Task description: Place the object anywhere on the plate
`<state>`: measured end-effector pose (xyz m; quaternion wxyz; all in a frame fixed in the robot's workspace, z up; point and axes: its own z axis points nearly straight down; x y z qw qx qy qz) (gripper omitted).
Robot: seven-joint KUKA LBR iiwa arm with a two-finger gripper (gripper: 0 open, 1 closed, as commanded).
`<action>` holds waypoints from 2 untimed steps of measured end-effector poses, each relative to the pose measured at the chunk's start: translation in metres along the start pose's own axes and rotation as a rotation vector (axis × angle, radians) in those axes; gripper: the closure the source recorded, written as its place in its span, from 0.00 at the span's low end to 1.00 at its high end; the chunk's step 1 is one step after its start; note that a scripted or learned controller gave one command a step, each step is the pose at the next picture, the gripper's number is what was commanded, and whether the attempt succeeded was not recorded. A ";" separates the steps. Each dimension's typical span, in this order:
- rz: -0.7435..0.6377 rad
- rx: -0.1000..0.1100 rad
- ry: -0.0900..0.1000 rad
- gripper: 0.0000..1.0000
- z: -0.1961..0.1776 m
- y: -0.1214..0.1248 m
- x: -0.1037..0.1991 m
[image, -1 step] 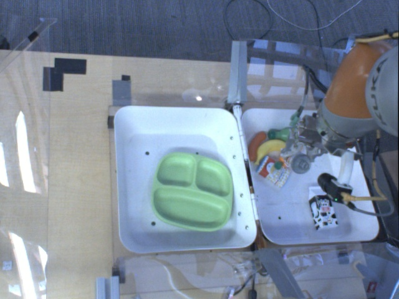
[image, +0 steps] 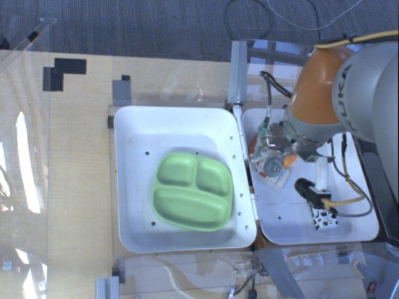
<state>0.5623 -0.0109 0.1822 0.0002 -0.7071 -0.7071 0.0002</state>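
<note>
Green three-compartment plastic plate (image: 192,190) lies in middle of left white bin (image: 134,167), nothing on it. Grey arm with orange band (image: 330,92) reaches from right over right white bin (image: 349,229). Claw (image: 272,161) low at that bin's left side, near divider between bins; opening cannot tell. Small orange-and-red object (image: 288,161) just beside claw, on right bin floor, well apart from plate. Wooden bench (image: 75,185) under both bins.

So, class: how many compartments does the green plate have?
3. The green plate in the left bin has two small compartments side by side at the far edge and one long compartment along the near edge. None looks hidden.
</note>
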 end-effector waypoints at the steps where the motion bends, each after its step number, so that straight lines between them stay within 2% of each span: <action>1: 0.039 -0.001 0.000 1.00 -0.016 -0.008 0.058; 2: 0.039 -0.002 0.000 0.00 -0.016 -0.008 0.058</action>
